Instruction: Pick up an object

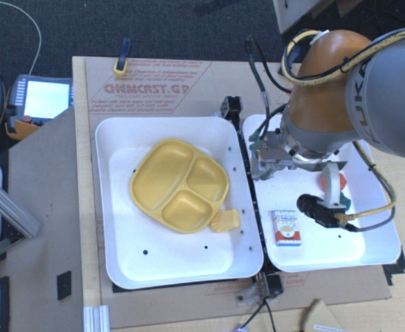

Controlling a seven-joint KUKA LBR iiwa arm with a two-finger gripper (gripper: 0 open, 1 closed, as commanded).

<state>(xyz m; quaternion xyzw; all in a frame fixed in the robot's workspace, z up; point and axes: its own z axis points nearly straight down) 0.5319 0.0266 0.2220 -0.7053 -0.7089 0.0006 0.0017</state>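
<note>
A yellow divided plate point(180, 184) lies in the left bin point(119, 254), with a small pale yellow piece point(225, 220) touching its lower right edge. In the right bin point(368, 251) a small red, white and blue box point(285, 227) lies flat near the front. A red, white and green object point(332, 186) sits further right, partly covered by the arm. My gripper point(266, 163) hangs over the left part of the right bin, above the box, under the orange band.
A brown board point(154, 88) with red print lies under both bins. A yellow and blue clamp point(122, 59) sits at its back edge. Screens point(40, 99) stand off the bench at the far left.
</note>
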